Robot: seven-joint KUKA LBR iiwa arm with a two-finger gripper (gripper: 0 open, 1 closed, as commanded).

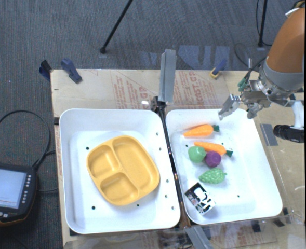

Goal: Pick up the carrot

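Looking down at a slant on a bench, the camera view shows two shallow white bins side by side. The right bin (267, 191) holds toy food, and two carrots lie in its upper half. The upper carrot (199, 131) lies almost level near the bin's far wall, its green stub pointing right. The lower carrot (210, 147) sits just below it, tilted down to the right, touching or nearly touching a green round fruit (196, 154) and a purple one (213, 159). A green bunch of grapes (212, 176) and a small black-and-white block (200, 198) lie lower down.

Each carrot is a smooth, bright orange taper with a small dark green top. They look like hollow plastic toys, so probably light, stiff and somewhat slippery; a grip across the thick middle should hold best. The upper carrot stands apart from its neighbours, so it looks the easier one to take.

The gripper (242, 107) hangs above the bin's far right corner, near the upper carrot. Its two fingers are spread apart and hold nothing.

The left bin (72, 139) carries a yellow divided plate (122, 169).
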